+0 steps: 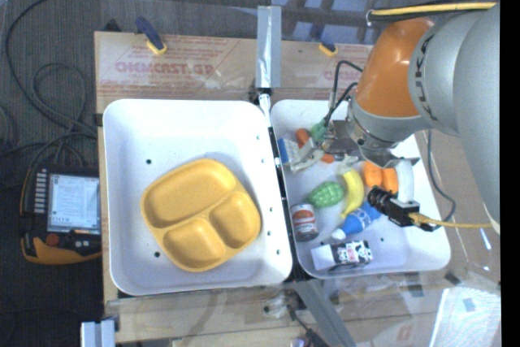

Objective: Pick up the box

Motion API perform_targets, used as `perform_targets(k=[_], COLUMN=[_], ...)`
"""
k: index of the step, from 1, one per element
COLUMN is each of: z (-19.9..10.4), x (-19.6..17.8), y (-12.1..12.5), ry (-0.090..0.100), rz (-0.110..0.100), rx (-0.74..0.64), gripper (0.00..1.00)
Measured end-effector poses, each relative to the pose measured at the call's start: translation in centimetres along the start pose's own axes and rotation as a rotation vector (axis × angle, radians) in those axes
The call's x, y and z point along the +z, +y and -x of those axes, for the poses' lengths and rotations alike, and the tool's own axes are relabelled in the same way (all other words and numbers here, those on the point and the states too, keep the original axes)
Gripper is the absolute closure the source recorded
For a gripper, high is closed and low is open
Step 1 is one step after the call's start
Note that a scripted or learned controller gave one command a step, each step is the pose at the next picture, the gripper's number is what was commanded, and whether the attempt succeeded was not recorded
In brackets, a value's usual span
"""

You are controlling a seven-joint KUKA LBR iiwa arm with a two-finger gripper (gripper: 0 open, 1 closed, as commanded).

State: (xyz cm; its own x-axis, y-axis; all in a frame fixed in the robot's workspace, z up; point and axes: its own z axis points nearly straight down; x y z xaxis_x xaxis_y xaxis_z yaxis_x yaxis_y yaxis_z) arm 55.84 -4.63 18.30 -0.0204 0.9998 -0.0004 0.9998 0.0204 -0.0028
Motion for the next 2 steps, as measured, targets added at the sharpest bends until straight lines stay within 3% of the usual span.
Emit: perform_targets(k=[1,2], z=[5.4,6.1], x=[9.3,9.2], y=[3.1,9.6], ry=[-0.002,0.002], rz=[0.014,-0.023], rx=[-0.078,-0.147], gripper=[0.00,0.00])
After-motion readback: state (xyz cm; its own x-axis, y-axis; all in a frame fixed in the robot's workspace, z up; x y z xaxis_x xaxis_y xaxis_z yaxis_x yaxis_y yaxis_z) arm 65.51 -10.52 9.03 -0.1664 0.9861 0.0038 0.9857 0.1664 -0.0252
